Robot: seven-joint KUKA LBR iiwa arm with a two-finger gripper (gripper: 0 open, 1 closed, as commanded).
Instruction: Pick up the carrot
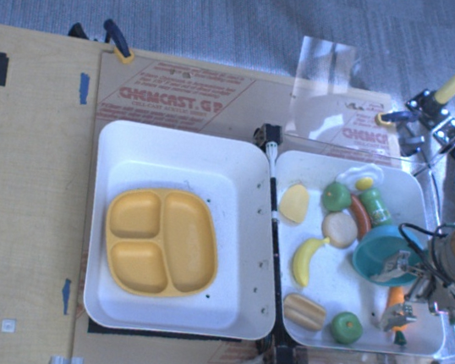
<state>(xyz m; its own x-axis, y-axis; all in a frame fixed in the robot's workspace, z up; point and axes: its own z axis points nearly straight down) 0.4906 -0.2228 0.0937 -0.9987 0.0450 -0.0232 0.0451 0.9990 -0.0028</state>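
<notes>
The bench (9, 211) w/ cardboard sheet is taking up most of the camera view, bearing two white bins side by side. The left bin (122, 147) is holding a yellow divided plate (161, 242), three compartments, sitting a bit left of centre.

The right bin (276, 305) is holding the toy food. The arm is reaching in from the right, its wrist hanging over the bin's right edge, w/ cables around it. A teal bowl (378, 250) is lying at the right side of this bin, just beside the wrist. A banana (307, 260) is lying near the middle, curved. A pale yellow slice (294, 203) is sitting upper left, near the divider. A bread roll (304, 312) is resting at the front, w/ a green apple (347, 327) just beside it to the right. A white-ish round item (340, 229) is sitting between banana and bowl. A green round piece (336, 196), a red sausage (361, 217) and a green bottle w/ yellow cap (373, 200) are crowding the back.

The gripper (402, 314) is pointing down into the bin's front right corner. The carrot (398, 298), orange, is showing right at the fingers, partly hidden by them. Jaw state: cannot tell, and whether the carrot is being gripped isn't clear either.
</notes>
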